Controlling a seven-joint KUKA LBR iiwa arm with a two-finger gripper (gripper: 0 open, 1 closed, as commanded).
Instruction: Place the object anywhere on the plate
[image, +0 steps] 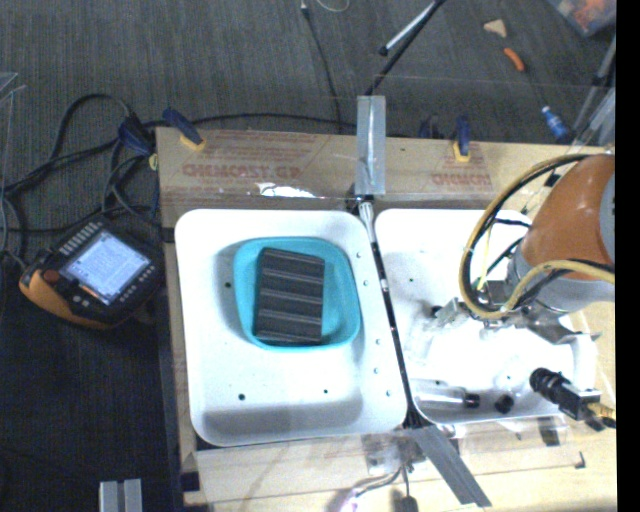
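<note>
From the overhead camera, the arm (565, 235) reaches in over the right bin (425, 235), its orange band high and its wrist bent down toward the bin floor, with yellow and black cables looped beside it. The claw (490, 315) sits low inside that bin, but it is small and tangled with cable and bracket, so whether it is apart or together cannot be told, and nothing can be seen caught in it. Well off to the claw's left, across the divider between the bins, the blue plate (343, 300) lies in the left bin (200, 300). A dark ribbed block (290, 295) rests flat on the plate's middle, within its rim. If that block is the object, the placing step looks already done and the arm is parked away from it. The next move would then call for little more than lifting clear of the right bin without snagging the cables. If another object is meant, it cannot be made out near the claw. A pendant (100, 272) lies far left, off the table (250, 165).
</note>
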